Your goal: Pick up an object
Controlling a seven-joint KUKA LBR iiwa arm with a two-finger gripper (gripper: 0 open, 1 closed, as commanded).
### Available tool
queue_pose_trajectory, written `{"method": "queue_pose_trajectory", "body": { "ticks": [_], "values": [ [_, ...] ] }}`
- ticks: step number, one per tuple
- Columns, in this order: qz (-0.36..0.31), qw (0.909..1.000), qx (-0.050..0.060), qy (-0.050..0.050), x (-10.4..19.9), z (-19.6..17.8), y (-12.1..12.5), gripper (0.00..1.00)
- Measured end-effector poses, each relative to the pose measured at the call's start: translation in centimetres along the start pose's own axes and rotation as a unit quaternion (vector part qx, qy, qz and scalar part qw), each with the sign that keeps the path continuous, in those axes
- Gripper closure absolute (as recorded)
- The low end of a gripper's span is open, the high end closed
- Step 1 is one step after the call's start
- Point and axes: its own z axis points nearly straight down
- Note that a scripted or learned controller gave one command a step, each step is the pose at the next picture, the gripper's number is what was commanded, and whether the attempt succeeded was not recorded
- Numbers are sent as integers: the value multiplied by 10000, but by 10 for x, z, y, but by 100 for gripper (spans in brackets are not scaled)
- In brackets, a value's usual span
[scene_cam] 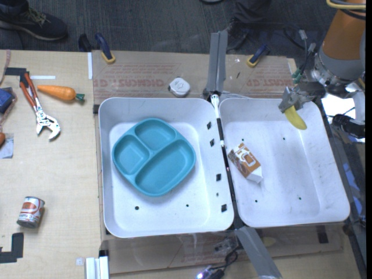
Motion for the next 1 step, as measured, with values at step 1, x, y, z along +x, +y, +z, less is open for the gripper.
{"method": "queue_pose_trajectory", "body": {
  "ticks": [1],
  "values": [
    [1,10000,-2,-3,0,0,0,0]
  ]
}}
